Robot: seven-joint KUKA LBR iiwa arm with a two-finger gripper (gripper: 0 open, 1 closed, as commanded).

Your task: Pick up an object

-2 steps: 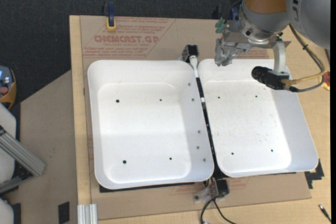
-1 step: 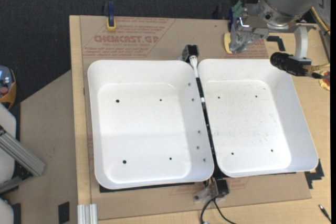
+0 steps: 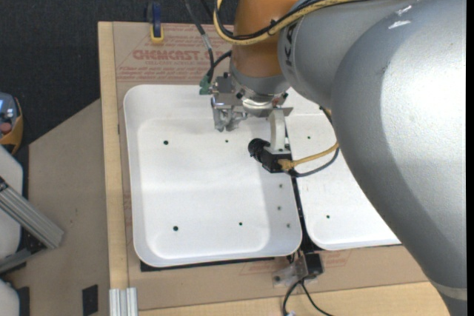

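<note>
The left bin [image 3: 200,233] lies bare and white on the table [image 3: 111,159]. The claw [image 3: 226,115] hangs over its far edge; whether it grips cannot be told. No object to pick can be made out near it, so direction is unclear.

Bright, even light from above. Soft glare on the left bin [image 3: 200,189], with a pale shine across its floor. Small dark shadow under the gripper [image 3: 226,118]. Big grey arm [image 3: 392,107] close to the camera, a bit blurry and washed out. Dark floor at the top left, hard to see.
</note>
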